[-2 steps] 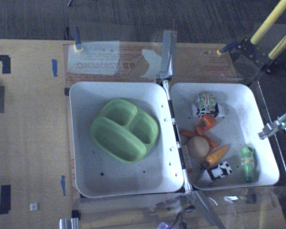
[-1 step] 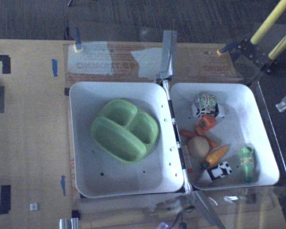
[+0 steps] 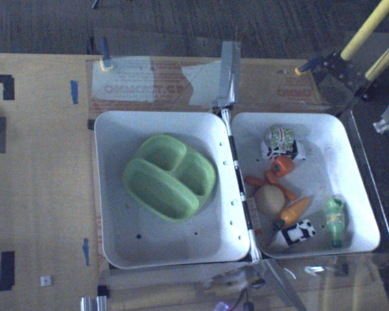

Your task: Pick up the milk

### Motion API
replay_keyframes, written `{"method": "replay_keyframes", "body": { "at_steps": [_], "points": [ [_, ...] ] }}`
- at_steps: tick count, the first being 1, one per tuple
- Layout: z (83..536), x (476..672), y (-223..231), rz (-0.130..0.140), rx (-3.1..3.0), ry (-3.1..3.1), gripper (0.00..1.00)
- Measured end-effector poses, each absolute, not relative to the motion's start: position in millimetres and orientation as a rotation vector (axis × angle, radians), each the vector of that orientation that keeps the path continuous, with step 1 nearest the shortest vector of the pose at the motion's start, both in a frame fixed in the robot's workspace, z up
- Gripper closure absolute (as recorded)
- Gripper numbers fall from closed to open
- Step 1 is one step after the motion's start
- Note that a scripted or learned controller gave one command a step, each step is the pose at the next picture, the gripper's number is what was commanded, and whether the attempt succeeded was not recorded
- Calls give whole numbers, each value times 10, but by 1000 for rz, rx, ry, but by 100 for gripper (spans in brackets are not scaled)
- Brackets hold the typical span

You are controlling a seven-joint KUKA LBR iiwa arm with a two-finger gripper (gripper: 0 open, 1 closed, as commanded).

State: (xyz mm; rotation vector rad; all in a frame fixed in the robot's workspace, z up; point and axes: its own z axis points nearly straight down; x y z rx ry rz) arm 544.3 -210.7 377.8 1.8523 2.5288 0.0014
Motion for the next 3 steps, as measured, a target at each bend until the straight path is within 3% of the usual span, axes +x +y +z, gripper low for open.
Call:
{"method": "replay_keyframes", "body": {
  "at_steps": [1,2,3],
  "points": [
    [3245,5905,-2085,0,2133,2304,100],
    [2788,6294,-1770,0,2143,2297,100],
    [3123,5772,-1990,0,2231,2210,100]
  ]
}}
